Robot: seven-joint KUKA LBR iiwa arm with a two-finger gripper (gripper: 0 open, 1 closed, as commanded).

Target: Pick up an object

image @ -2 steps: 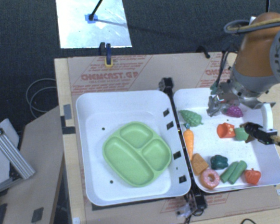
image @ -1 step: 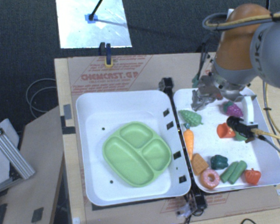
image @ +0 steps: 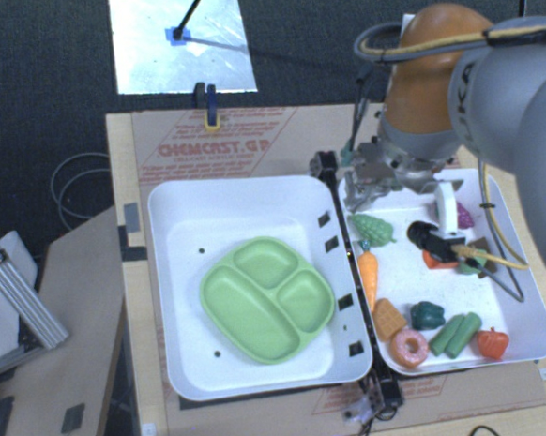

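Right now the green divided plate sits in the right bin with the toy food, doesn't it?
Not quite. The camera view shows the green divided plate in the left bin, by itself. The toy food, like the carrot and donut, lies in the right bin.

Workbench set on dark carpet, seen from above at a slant.

A cardboard sheet [image: 213, 146] with red print covers the bench [image: 89, 274], whose pale wood shows toward 9 o'clock. Dark, speckled floor [image: 36, 80] lies across the top; at 12 o'clock a shiny silver panel [image: 182, 41] reflects light. At 9 o'clock stands an aluminium frame rail [image: 15, 284], with a thin cable loop [image: 78, 185] just above it.
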